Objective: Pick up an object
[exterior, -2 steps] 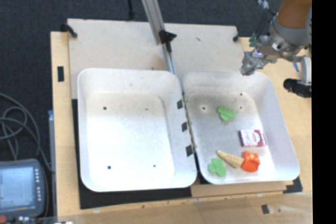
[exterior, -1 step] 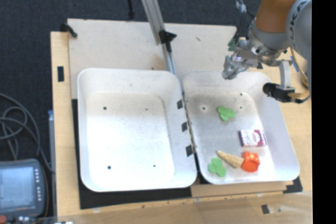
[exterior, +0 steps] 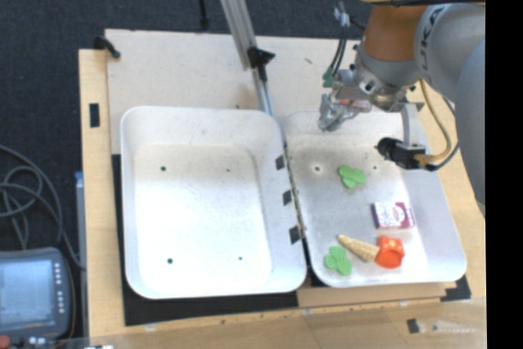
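Note:
My gripper (exterior: 331, 120) hangs over the far left corner of the right bin (exterior: 441, 212), with nothing visible between its fingers. Below it in that bin lie a small green piece (exterior: 352, 176), a purple-and-white box (exterior: 392, 214), a tan cone (exterior: 357, 248), an orange-red piece (exterior: 390, 252) and a second green piece (exterior: 337, 260). The nearest object, the upper green piece, lies a short way toward the front right of the gripper.
The left bin (exterior: 204, 200) sits beside the right one. A slanted metal post (exterior: 237, 16) rises behind the bins, close to the gripper's left. A black cable (exterior: 409, 153) hangs over the right bin's far side.

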`<state>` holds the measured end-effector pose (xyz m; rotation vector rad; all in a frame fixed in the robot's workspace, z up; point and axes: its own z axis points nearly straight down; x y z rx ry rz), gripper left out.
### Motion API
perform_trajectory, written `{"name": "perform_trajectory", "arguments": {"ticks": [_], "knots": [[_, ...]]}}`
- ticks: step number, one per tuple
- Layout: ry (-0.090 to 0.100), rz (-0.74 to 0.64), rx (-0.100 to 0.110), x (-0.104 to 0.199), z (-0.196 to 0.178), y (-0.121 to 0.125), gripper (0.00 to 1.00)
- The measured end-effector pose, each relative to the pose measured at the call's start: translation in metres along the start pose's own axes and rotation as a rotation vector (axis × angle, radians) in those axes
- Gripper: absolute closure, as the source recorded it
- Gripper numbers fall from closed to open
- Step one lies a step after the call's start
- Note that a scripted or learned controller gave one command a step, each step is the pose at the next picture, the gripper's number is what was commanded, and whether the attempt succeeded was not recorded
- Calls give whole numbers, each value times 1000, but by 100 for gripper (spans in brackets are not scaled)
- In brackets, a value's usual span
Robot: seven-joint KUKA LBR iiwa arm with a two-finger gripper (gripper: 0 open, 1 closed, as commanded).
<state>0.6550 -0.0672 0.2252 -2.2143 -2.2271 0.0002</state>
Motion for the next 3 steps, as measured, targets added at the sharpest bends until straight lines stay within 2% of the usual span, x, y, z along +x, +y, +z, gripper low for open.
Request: {"name": "perform_trajectory", "arguments": {"ticks": [1,3], "knots": [[2,-1,-1,47,-8,-15,100],[1,-1,-3,140,-22,-17,100]]}}
